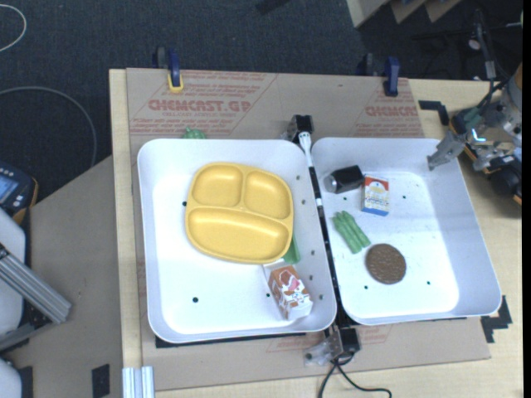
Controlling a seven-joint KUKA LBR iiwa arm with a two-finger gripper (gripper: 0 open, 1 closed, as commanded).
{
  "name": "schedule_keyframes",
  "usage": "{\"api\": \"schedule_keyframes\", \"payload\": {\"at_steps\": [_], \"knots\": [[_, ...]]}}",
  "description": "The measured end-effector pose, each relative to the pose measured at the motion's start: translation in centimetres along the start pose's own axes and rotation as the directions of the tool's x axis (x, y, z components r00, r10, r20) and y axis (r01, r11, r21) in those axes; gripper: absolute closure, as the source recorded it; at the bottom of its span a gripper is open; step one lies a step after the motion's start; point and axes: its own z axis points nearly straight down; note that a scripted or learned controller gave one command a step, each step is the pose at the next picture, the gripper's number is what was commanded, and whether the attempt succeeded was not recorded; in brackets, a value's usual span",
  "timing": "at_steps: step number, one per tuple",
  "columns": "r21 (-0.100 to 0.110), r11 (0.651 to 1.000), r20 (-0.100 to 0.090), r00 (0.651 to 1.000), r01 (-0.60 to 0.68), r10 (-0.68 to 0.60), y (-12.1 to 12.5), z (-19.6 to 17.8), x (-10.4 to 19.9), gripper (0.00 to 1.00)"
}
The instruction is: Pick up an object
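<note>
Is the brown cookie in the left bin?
No, the cookie lies in the right bin, just below the green beans.

A brown board-topped bench (249,98) bears two white bins, left (162,247) and right (448,247), side by side.

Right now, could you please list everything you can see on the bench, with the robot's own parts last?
Bins: two, white, side by side on the bench.
Divided plate: one, yellow, in the left bin.
Small carton: one, white and red, left bin, by the near right corner.
Green item: one, mostly hidden under the plate's near right edge.
Black object: one, right bin, far left.
Small box: one, white, red and blue, right of the black object.
Green beans: one bunch, right bin.
Round cookie: one, brown, below the beans.
Clamps: two, blue and yellow, far board edge.
Gripper: one, grey, over the right bin's far right corner.
</note>
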Motion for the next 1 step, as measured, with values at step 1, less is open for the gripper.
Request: {"api": "schedule_keyframes", "payload": {"at_steps": [1], "knots": [[-0.004,1.000,0.002,1.000,0.001,-0.001,0.08,-1.13,-0.02,1.00]]}}
